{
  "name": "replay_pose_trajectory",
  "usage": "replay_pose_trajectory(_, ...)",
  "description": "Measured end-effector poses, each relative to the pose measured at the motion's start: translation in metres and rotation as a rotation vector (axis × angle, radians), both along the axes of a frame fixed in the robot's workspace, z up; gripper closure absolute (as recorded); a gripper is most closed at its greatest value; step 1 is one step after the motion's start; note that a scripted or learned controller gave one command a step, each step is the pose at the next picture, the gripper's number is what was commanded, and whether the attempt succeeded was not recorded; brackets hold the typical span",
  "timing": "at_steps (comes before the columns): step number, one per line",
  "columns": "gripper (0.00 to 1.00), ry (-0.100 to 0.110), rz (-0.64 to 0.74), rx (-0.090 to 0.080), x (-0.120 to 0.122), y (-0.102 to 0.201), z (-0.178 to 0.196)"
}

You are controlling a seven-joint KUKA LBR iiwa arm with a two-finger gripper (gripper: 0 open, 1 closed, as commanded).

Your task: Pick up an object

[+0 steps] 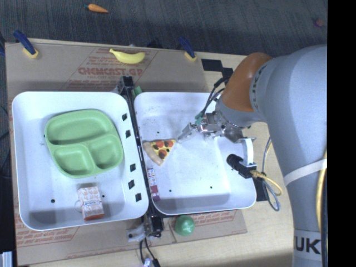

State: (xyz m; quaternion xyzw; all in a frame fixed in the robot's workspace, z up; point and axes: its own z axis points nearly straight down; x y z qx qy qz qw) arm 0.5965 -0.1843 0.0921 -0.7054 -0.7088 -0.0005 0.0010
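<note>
Brown cardboard [89, 65] covers the bench under two white bins. Inside the right bin [222, 196], hard against its left wall, lies a toy pizza slice [159, 149]. Its long axis runs aslant, crust at the far right, tip pointing near and left; it is yellow-orange with red and dark toppings. The gripper [189, 131] hovers just right of the slice and a little farther back, apart from it; whether the claw is wide or narrow cannot be told. A green divided tray [83, 142] and a small packet [90, 201] sit in the left bin [22, 166].

Bulky grey arm [295, 110] with an orange band [242, 88], black cables, a yellow cable loop, white strap, black lettering.
</note>
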Motion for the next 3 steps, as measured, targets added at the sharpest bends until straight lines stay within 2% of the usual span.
replay_pose_trajectory(1,1.0,0.001,0.004,0.0,0.0,0.0,0.01)
replay_pose_trajectory(2,1.0,0.001,0.002,0.001,0.047,0.071,0.01)
replay_pose_trajectory(3,1.0,-0.001,0.002,-0.001,0.061,0.124,0.101)
